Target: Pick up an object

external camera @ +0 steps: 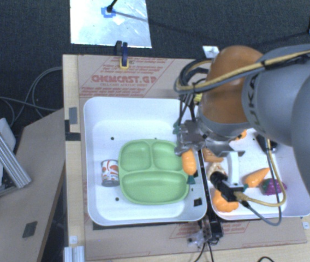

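Arm: grey KUKA arm [286, 100] with its orange band [228, 86] reaches in from the right and hangs over the seam between the two bins.
Tool: the tool [189, 156] sits low at the left bin's right rim, right above an orange carrot-like piece [188, 161]; whether it grips that piece cannot be told, as the wrist hides the grasping parts.
Left bin: the white bin [106, 124] carries a green divided plate [152, 172] at its centre-right, its right edge touching the orange piece.
Can: a small can [109, 173] lies just beside the plate's left edge.
Open room, left bin: bare white floor runs along the far wall and the left wall; a narrower strip shows along the near rim.
Right bin: the right bin [299, 201] is crowded, with an orange carrot [256, 176], a purple item [273, 186] just beside it, and another orange piece [224, 202] near the front-left corner.
Cable: a yellow cable [264, 201] loops across the right bin's near side.
Bench: the bench [125, 75] of brown board frames both bins, with open margin behind them.
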Controlling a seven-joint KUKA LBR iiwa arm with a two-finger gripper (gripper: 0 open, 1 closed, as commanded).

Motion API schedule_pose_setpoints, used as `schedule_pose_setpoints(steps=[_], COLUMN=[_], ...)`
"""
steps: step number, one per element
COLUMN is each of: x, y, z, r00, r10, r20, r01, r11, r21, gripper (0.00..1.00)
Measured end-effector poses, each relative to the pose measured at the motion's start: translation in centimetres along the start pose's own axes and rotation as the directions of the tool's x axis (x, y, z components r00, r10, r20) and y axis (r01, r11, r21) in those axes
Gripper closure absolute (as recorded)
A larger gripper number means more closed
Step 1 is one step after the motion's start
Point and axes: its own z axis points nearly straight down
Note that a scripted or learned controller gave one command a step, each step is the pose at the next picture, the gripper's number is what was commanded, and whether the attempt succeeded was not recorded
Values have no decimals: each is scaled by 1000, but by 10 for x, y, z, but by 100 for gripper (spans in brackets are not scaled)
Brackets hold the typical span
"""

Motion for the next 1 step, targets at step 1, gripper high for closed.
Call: schedule_pose_setpoints(steps=[1], x=[11], y=[-9], z=[-8], r00=[1000], r10=[-6], r20=[-1], r01=[6], r11=[1000], r21=[-1], gripper=[100])
